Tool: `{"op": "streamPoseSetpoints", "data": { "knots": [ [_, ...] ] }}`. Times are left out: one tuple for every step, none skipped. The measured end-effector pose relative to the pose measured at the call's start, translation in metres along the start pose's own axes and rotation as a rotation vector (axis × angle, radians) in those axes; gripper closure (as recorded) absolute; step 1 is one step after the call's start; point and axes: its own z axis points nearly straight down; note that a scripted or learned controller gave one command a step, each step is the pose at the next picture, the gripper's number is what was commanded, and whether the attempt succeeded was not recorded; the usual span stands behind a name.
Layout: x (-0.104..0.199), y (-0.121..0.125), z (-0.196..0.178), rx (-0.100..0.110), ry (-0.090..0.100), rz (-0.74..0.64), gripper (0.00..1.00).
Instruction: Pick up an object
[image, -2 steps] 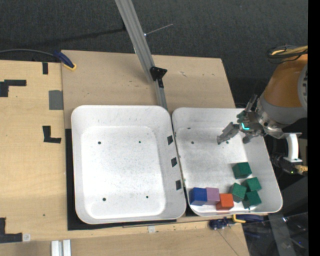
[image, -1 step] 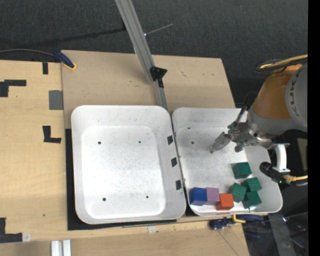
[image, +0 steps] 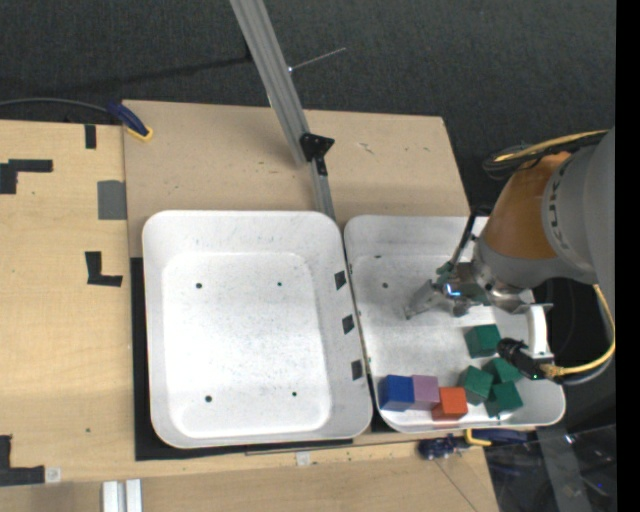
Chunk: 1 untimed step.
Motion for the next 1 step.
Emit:
{"op": "streamPoseSetpoints", "data": {
  "knots": [
    [0.0006,-0.0006,0.0031,-0.004,0.000,0.000,0.00]
  ]
}}
